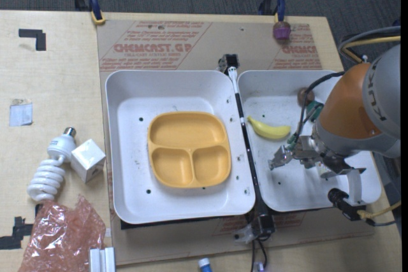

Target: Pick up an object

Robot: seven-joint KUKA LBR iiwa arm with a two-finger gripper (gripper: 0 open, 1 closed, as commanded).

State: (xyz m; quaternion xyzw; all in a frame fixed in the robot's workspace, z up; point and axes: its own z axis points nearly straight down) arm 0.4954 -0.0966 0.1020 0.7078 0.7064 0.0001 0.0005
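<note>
My tool hangs low inside the right shallow white plastic bin, just below the small curved yellow banana, which lies near that bin's left wall. Nothing sits between the metal tips; whether they are spread or closed I cannot tell from this angle. I judge this to be the approach step, before any grasp. Next I need to shift toward the banana, centre over its middle and descend across its narrow width. The left bin holds a yellow three-compartment plastic tray.
</note>
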